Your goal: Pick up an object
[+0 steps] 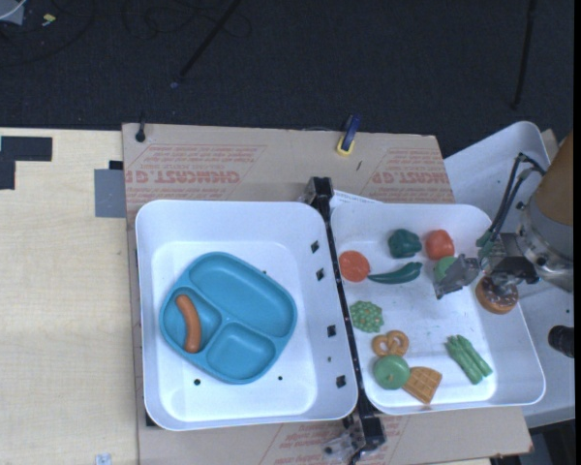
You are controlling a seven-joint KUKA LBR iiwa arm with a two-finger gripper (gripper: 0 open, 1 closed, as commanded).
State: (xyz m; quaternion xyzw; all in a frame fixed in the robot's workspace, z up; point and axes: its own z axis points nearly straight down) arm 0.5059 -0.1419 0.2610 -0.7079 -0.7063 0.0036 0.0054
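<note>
**Toy food in the right bin, gripper low at its right side**

Toy food lies scattered across the right bin [533,376]. We see our gripper [462,273] low near that bin's right side, and we cannot tell its state. Just beside it sit a red piece [439,243] and a chocolate donut [497,295]; farther left lies a dark green pepper [395,275]. In our judgement, we should settle on one isolated piece and descend squarely over it. Well apart, the left bin [165,223] holds a blue tray [242,303] with a sausage [189,323].
</note>
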